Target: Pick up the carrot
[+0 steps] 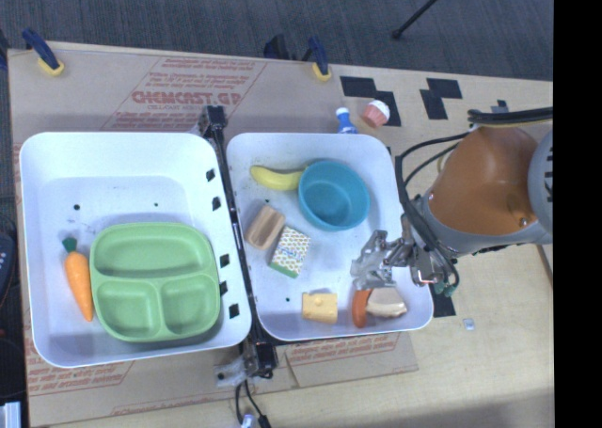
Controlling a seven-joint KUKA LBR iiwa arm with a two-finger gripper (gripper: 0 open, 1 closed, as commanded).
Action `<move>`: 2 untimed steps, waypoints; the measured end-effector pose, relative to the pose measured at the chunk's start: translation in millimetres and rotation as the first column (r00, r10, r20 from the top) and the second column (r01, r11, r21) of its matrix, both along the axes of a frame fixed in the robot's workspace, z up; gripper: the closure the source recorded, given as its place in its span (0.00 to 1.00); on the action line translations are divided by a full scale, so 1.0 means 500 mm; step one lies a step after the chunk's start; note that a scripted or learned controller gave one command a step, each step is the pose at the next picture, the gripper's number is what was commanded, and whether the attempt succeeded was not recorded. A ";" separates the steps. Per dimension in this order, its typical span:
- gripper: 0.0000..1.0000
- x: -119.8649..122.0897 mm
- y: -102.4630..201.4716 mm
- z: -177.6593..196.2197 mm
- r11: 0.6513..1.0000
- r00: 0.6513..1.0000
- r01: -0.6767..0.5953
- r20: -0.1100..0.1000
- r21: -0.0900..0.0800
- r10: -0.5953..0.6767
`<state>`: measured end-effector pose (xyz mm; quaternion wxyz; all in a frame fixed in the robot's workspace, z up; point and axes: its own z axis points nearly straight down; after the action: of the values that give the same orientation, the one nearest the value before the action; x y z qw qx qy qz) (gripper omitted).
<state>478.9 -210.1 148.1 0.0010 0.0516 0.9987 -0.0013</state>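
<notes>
The carrot [77,280] is orange with a green top and lies along the left wall of the left bin [42,163], beside the green divided plate [155,280]. My gripper [373,261] hangs low over the right bin [282,146], near its right front corner, far from the carrot. It sits just above a piece of bread [387,304] and a small orange-red item [361,308]. I see nothing held between its fingers.
The right bin holds a blue bowl [333,196], a banana [275,177], a tan bread roll [264,227], a patterned box [291,252] and a cheese wedge [320,307]. A black divider clamp [216,125] stands between the bins.
</notes>
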 end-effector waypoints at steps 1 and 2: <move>1.00 -0.001 0.000 0.032 0.927 0.927 -0.375 -0.001 0.001 0.375; 1.00 0.029 0.123 0.074 0.717 0.717 -0.697 0.000 0.000 0.697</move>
<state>493.6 -148.5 185.2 0.0011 -0.3278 0.9448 -0.0007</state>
